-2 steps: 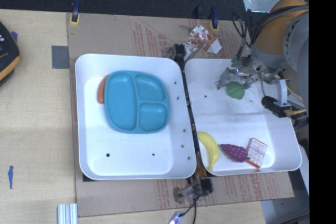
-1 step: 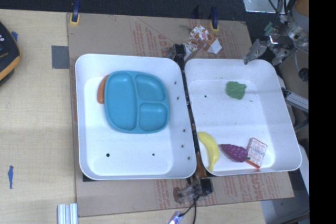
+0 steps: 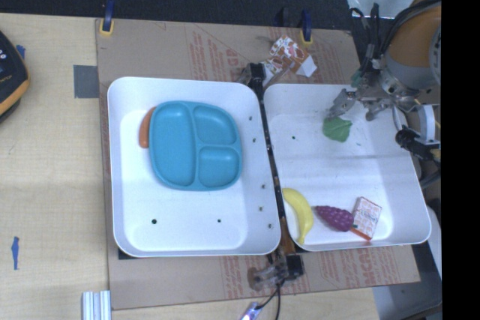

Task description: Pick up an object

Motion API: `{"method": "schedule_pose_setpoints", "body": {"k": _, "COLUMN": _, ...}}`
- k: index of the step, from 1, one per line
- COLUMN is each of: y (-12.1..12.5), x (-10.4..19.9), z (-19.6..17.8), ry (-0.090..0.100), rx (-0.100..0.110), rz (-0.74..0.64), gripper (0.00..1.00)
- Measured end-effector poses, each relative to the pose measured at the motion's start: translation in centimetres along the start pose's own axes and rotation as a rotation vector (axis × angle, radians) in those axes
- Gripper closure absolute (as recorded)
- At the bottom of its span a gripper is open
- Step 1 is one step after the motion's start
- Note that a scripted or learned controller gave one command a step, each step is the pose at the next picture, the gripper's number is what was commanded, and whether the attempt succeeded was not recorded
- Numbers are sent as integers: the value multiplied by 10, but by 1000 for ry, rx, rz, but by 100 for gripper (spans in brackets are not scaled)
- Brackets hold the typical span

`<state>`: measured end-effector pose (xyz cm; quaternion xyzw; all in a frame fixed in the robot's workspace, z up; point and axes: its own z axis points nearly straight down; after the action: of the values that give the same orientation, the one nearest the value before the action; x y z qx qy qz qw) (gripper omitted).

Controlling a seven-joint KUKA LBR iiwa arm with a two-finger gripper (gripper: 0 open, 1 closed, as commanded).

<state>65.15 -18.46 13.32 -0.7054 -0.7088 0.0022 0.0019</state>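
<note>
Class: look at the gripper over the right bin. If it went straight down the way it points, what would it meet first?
Most likely the green object lying just below the gripper, then the right bin floor. Depth is hard to judge from this slanted view.

Right bin's [image 3: 397, 183] middle lies open — banana [image 3: 299, 212], grapes [image 3: 334, 217], small carton [image 3: 366, 217] crowd its near edge.

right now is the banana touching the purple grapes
Apart. The camera view shows a strip of bare white bin floor between the banana and the purple grapes in the right bin.
</note>
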Motion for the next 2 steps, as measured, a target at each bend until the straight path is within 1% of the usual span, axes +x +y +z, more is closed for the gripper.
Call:
{"method": "schedule_pose_setpoints", "body": {"k": 1, "y": -5, "x": 35, "z": 25, "ry": 0, "rx": -1, "rz": -2, "gripper": 0}}
{"method": "schedule_pose_setpoints", "body": {"k": 2, "y": 5, "x": -1, "z": 10, "ry": 0, "rx": -4, "rz": 2, "gripper": 0}}
